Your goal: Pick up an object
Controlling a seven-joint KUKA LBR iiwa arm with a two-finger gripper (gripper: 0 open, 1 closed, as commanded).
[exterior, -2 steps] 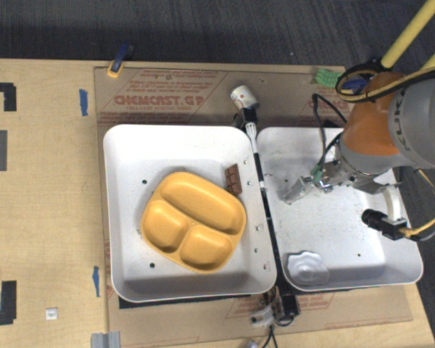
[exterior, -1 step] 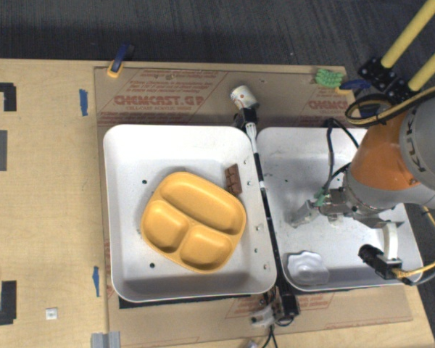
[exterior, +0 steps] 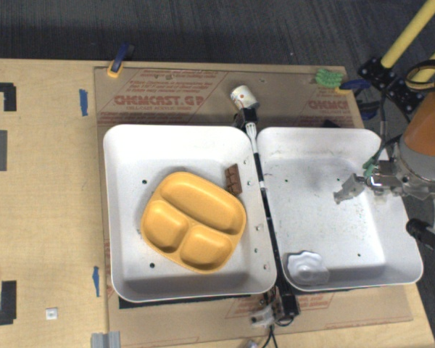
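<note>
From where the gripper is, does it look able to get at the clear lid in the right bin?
Probably yes. The gripper hangs over the right bin, and the clear lid lies at its near edge with bare floor between them.

dark grey carpet (exterior: 203, 13) covers the floor beyond the bench. the bench top (exterior: 43, 194) is pale wood, with a brown cardboard sheet (exterior: 174, 93) clamped at 2 corners under even light.

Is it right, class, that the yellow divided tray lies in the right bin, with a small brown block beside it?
Not quite. The camera view shows the yellow divided tray in the left bin, not the right bin. The small brown block does lie beside it.
</note>
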